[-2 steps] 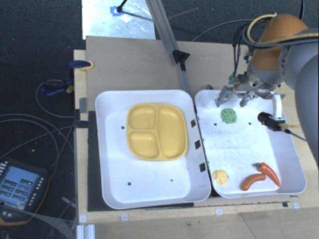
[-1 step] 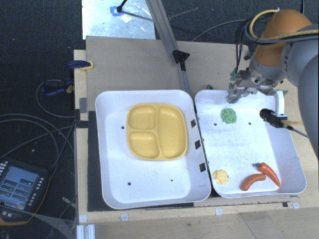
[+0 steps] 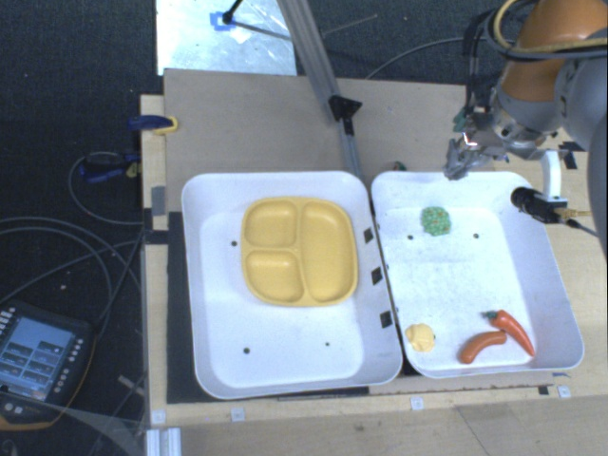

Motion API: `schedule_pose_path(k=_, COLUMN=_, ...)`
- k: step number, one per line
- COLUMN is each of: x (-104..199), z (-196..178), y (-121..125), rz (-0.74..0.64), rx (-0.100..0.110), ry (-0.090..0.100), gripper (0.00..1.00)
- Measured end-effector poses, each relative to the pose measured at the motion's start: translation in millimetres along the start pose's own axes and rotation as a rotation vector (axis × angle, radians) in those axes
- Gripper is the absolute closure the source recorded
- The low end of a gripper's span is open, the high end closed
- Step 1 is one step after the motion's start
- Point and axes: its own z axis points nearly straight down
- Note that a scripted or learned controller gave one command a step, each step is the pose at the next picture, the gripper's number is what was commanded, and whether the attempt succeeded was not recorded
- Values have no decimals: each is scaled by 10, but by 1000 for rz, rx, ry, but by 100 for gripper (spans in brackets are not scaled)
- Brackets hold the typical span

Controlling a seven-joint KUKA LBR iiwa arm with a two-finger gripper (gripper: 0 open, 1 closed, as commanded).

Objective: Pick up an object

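Broccoli floret (image 3: 436, 220), small and green, lies near the far wall of the right bin (image 3: 560, 283), just below the gripper (image 3: 460, 166) hovering at the rim. Whether the gripper is wide or narrow cannot be told. A descent here risks striking the wall instead.
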Motion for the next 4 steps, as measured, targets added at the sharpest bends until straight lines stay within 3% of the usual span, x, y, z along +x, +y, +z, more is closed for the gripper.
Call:
schedule_pose_path(k=1, x=0, z=-453, y=22, rz=-2, rx=-1, ry=0, gripper=100)
schedule_pose_path(k=2, x=449, z=-540, y=-158, rz=-6, rx=5, ry=3, gripper=100)
schedule_pose_path(k=4, x=1361, z=-337, y=-712, rz=-7, rx=10, ry=3, gripper=100)
